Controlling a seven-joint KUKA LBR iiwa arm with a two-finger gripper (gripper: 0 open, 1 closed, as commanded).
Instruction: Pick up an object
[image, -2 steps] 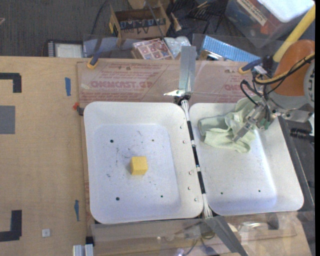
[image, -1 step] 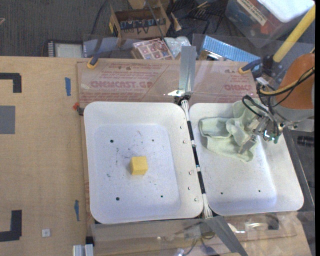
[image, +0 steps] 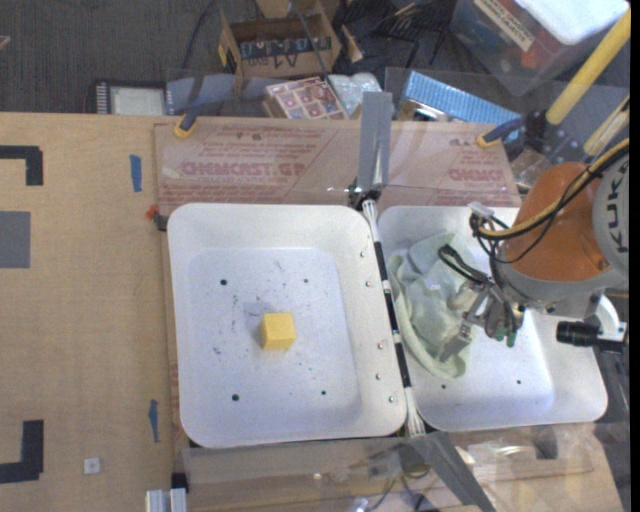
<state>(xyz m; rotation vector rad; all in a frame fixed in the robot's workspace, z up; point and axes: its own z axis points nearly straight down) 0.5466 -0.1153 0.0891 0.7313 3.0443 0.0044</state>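
- Nearest the camera, the front lip of the desk (image: 90, 420) runs along the bottom, its bare brown top stretching out to the left of the bins with black corner marks and bits of blue tape on it.
- The left bin (image: 200, 240) holds a single yellow block (image: 279, 331), small and roughly cube-shaped, lying a little below the middle of the bin floor. It is too squat to have a clear long axis; its edges sit slightly turned against the bin walls.
- The right bin (image: 570, 400) touches the left one along a shared seam. In it lies a pale green cloth (image: 425, 300), crumpled and spread over the bin's left half, its longer run going from the far side toward the near side.
- The jaws (image: 478, 322) hang low over the right bin, right at the cloth's right edge, tips pointing down and to the left. Whether they are spread or pressed together cannot be told, nor whether they touch the cloth.
- The yellow block lies well apart from the jaws, to their left, across the seam in the other bin.
- The arm (image: 550, 235) comes in from the right, grey with an orange band, cables looped beside it.
- Farthest back, a clear sheet with red lettering (image: 260, 165) lies behind the bins, and beyond it clutter of boxes.
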